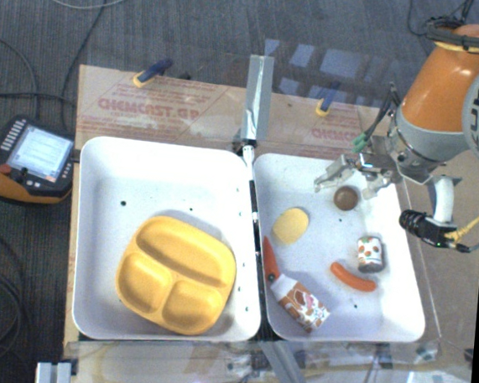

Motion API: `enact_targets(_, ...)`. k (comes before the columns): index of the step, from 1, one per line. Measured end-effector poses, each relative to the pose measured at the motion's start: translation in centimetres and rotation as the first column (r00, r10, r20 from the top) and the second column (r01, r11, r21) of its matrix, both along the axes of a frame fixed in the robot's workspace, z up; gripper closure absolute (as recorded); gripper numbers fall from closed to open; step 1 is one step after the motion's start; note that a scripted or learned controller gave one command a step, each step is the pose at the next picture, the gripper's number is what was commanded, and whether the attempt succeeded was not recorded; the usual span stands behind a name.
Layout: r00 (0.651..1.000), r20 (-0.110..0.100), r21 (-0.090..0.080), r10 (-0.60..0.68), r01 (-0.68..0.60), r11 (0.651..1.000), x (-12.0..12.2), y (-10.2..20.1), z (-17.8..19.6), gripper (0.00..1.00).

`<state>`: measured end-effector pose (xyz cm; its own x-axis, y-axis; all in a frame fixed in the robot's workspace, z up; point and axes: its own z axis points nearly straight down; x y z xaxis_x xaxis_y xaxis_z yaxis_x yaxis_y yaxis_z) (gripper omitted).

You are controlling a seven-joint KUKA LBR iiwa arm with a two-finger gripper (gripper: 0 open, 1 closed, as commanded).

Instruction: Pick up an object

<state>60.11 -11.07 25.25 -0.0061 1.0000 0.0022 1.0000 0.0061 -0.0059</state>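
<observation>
My gripper (352, 182) hangs over the back of the right bin (396, 319), open, its two fingers spread left and right. A small brown ball (346, 197) lies on the bin floor just in front of the fingertips, roughly in line with the gap; nothing is clamped between them. Further forward in the same bin lie a pale yellow round piece (290, 225), a small printed can (370, 253), an orange sausage-shaped piece (353, 277), a red-orange stick (270, 262) by the left wall and a printed snack packet (300, 305).
The left bin (115, 166) holds a yellow compartment tray (177, 273). A raised divider (253, 221) separates the two bins. A teach pendant (28, 159) lies on the floor to the left. The arm's orange band (449, 68) rises at the right bin's back right corner.
</observation>
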Motion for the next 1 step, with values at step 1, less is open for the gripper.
enact_targets(1,0.993,0.001,0.0,0.122,-0.122,0.993,-5.87,-6.28,-5.33,0.0)
